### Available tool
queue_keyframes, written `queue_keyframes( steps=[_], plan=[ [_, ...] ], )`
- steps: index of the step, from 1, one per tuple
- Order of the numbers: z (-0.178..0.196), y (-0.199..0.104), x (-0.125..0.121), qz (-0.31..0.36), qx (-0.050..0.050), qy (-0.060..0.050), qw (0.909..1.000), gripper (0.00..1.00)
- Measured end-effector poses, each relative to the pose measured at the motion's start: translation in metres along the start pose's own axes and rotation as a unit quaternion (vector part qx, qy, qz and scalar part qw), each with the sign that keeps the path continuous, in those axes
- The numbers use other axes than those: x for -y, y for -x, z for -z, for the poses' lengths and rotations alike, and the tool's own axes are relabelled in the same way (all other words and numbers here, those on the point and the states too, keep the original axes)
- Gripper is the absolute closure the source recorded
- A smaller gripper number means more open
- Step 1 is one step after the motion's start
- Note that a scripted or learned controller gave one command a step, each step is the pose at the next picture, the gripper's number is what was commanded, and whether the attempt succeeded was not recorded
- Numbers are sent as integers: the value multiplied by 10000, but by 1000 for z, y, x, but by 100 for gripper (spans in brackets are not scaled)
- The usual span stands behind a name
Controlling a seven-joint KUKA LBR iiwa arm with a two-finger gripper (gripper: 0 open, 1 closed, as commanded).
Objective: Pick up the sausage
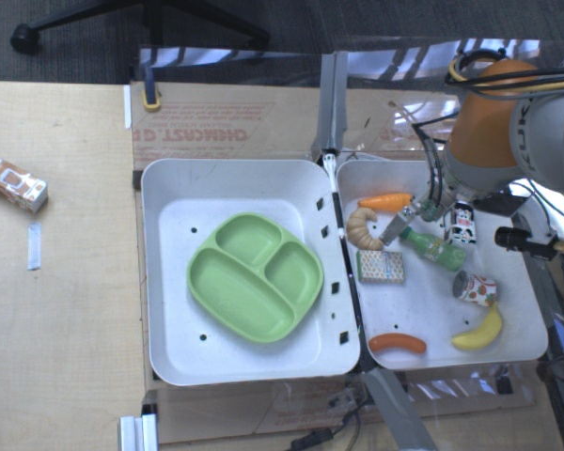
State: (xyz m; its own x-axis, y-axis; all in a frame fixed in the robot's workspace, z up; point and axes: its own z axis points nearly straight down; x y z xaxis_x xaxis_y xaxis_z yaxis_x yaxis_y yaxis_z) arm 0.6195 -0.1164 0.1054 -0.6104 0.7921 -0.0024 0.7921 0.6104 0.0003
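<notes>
The sausage (397, 344) is a short red-orange link lying flat near the front edge of the right bin (522, 341), left of centre. My gripper (396, 230) hangs over the back left part of that bin, between a croissant (362, 225) and a green bottle (432, 248). It is well behind the sausage and apart from it. Nothing shows in its grip.
An orange carrot (385, 200) lies behind the gripper. A patterned packet (381, 267), a small milk carton (462, 224), a printed can (476, 289) and a banana (478, 331) share the right bin. The left bin (169, 252) holds a green divided plate (255, 277).
</notes>
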Motion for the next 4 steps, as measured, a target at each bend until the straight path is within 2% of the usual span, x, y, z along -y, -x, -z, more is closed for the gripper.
queue_keyframes(
  steps=[1, 2, 3, 4],
  plan=[
    [23, 35, 75, 26, 2, 2, 10000, 0],
    [-14, 5, 13, -673, -2, 0, 9977, 0],
    [6, 85, 15, 111, 13, 8, 9999, 0],
    [37, 49, 86, -190, 0, 0, 9998, 0]
  ],
)
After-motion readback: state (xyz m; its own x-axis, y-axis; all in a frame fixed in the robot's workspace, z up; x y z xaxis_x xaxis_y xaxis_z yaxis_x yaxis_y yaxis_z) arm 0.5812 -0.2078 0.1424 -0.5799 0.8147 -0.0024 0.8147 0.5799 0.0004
